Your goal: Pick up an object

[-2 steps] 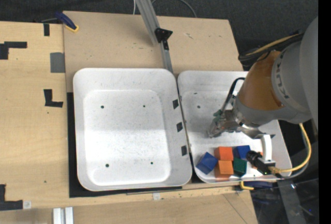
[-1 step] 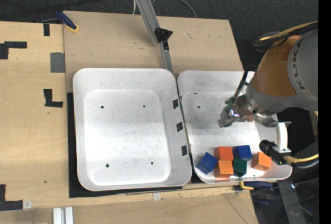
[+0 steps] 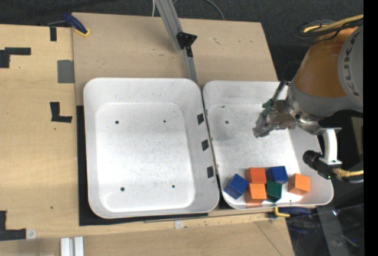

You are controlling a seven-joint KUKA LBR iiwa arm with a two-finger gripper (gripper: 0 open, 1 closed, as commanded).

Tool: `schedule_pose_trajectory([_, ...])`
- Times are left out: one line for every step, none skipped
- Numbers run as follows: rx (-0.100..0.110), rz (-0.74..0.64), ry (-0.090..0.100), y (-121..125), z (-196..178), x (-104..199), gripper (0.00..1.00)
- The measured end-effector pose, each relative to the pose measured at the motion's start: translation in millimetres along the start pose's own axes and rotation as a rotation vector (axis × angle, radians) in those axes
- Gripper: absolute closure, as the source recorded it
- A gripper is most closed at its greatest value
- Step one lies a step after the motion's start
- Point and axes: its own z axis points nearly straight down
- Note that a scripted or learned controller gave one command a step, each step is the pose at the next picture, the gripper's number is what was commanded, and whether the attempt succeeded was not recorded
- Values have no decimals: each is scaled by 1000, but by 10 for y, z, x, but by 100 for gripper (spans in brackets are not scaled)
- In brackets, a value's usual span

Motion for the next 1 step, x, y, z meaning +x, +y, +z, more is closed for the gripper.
schedule_pose_trajectory([-1, 1, -1, 15, -529, 2, 100])
